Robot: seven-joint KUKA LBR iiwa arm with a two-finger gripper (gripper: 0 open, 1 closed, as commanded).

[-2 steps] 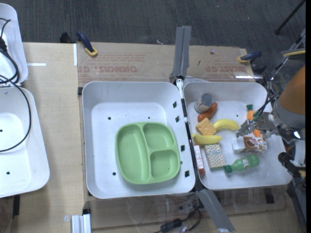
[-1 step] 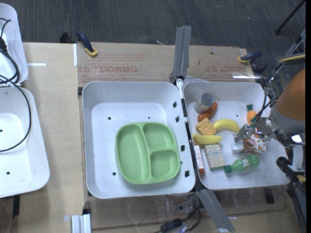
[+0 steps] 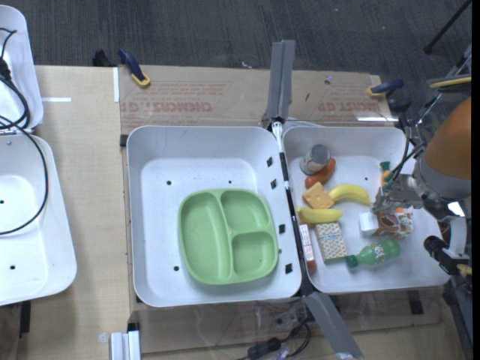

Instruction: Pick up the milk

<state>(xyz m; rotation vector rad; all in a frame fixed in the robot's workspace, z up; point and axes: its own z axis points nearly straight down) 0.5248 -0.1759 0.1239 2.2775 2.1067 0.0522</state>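
Observation:
The milk (image 3: 397, 222) is a small white carton with orange and brown print. It lies near the right wall of the right bin (image 3: 420, 276). My gripper (image 3: 390, 199) comes in from the right and hangs directly over the carton's upper edge, very close to it or touching it. Whether the carton sits between the gripper's tips is hidden by the gripper body. A small white cube (image 3: 367, 222) lies just left of the milk.
Crowded around the milk are a green bottle (image 3: 373, 254), a banana (image 3: 349, 193), a cheese wedge (image 3: 318, 196), a patterned box (image 3: 331, 240) and a tin (image 3: 318, 156). The left bin (image 3: 150, 201) holds a green divided plate (image 3: 227, 235).

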